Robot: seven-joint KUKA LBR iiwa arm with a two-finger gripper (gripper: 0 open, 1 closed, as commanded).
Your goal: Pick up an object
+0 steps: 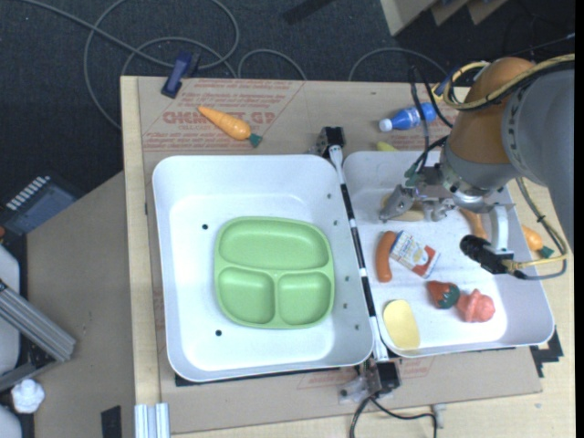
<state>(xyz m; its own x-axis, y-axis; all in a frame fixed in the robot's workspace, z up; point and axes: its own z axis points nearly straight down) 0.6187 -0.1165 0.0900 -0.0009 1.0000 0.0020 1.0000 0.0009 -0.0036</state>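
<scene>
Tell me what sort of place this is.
Probably a robotics lab bench for grasping trials: two white bins side by side, toy food like a plastic carrot and strawberry, loose cables across dark carpet.

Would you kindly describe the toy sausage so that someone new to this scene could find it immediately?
Start at the right-hand white bin, the one crowded with small toys. Along its left wall, beside the black divider between the bins, lies the sausage, pointing up and down the view just left of a red-and-white packet. It is the one long, thin, orange-red thing there; the yellow piece below it is broad and pale.
</scene>
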